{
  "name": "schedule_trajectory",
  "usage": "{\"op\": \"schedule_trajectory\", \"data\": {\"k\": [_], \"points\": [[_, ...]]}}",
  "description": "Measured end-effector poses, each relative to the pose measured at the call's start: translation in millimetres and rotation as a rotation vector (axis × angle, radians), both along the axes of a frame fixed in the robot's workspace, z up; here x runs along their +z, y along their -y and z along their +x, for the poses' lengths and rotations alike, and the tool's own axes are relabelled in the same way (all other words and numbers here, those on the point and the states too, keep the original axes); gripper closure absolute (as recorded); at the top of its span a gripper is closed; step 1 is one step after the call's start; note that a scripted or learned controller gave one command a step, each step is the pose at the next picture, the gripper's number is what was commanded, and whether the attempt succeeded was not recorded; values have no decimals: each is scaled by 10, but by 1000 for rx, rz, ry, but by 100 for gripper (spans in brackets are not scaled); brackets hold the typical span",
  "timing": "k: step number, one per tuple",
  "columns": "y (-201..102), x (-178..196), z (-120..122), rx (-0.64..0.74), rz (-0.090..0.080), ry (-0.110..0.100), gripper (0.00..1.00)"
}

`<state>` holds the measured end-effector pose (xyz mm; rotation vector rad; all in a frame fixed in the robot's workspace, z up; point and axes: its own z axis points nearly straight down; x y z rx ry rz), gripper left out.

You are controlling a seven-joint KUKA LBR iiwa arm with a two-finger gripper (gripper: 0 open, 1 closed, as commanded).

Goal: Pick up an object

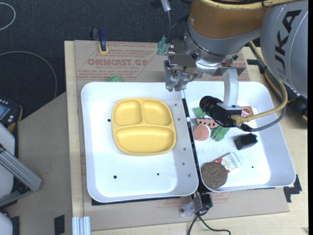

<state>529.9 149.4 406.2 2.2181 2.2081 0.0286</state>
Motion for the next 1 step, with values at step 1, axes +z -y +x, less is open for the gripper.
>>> {"op": "schedule_trajectory", "data": {"k": [1], "points": [[-32,-3,-26,5,-5,-18,100]]}}
